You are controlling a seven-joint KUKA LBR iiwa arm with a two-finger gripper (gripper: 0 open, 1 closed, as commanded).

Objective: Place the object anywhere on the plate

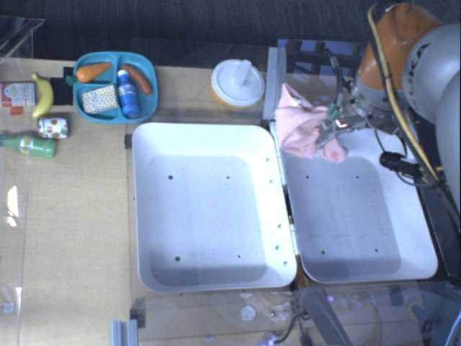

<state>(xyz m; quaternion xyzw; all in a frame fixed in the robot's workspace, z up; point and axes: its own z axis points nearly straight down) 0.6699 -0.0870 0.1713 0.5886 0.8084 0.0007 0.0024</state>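
Subject of the task: a crumpled pink cloth (301,125), lying in the far left corner of the right bin (374,258), with its upper edge riding over the bin's far rim. It is bunched, with no clear long axis; the bulk spreads left from the point of grasp.

Gripper (333,130): positioned over the cloth's right-hand edge, reaching in from the right. The fingers (325,131) are clenched on a fold of the pink cloth, and fabric shows between and below them. How secure the hold is cannot be confirmed; judged to be a thin pinch at the edge, not a hold on the centre.

Destination: a white round plate (238,83) stands on the worktop (72,229) beyond the far right corner of the left bin (209,207), near the cloth but apart from it.

Governing relation: the plate lies to the left of the fingers and slightly farther back, across the bin's far left corner. Judgement: the carry must lift clear of the rim, then travel left. The trailing bulk of the cloth may drag on the rim.
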